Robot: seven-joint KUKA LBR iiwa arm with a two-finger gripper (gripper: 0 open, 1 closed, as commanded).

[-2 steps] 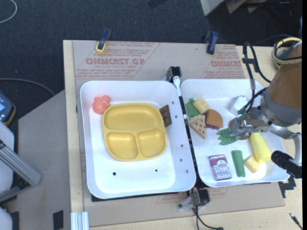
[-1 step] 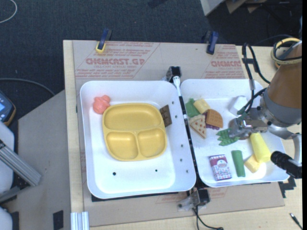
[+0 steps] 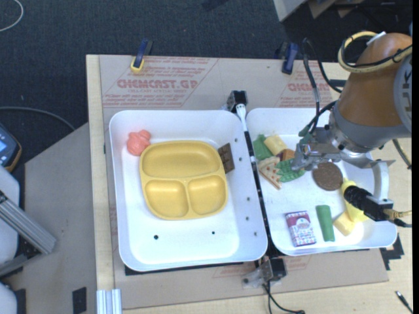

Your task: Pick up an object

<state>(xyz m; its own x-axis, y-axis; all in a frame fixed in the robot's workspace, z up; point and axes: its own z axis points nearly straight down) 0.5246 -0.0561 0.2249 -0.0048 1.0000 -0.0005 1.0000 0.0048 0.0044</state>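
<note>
The arm [image 3: 376,90] reaches in over the right bin [image 3: 281,237]; its gripper [image 3: 302,157] sits low among a cluster of things there, by a green leafy piece [image 3: 287,169] and a tan cracker [image 3: 270,173]; whether the fingers are released or clenched cannot be told. Nearby lie a brown disc [image 3: 327,176], a red box [image 3: 300,228], a green stick [image 3: 325,222] and a yellow block [image 3: 344,224]. The left bin [image 3: 131,234] holds a yellow divided plate [image 3: 183,178] and a pink toy [image 3: 138,141].
</note>
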